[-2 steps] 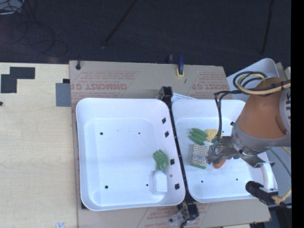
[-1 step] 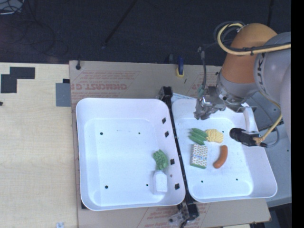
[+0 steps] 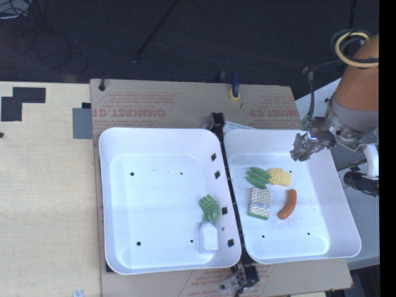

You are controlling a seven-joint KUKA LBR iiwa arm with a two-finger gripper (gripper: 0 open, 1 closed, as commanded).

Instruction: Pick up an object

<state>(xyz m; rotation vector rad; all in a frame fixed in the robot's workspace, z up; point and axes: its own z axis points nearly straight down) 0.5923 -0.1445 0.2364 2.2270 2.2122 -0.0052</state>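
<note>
Arm [image 3: 356, 98] seen as a rounded orange-tan section, capped below by a grey metallic wrist ring. A yellowish cable loop [image 3: 350, 46] is coiled at the top of the orange section. Thin dark cables are run down the left side of the wrist. Tool [image 3: 303, 148] is built from dark grey and silver parts, small and blocky, finger detail too blurred to be made out. A white fitting [image 3: 371, 160] is seen beside the wrist.

Pincer [image 3: 302, 150] low, arm angled leftward
</note>
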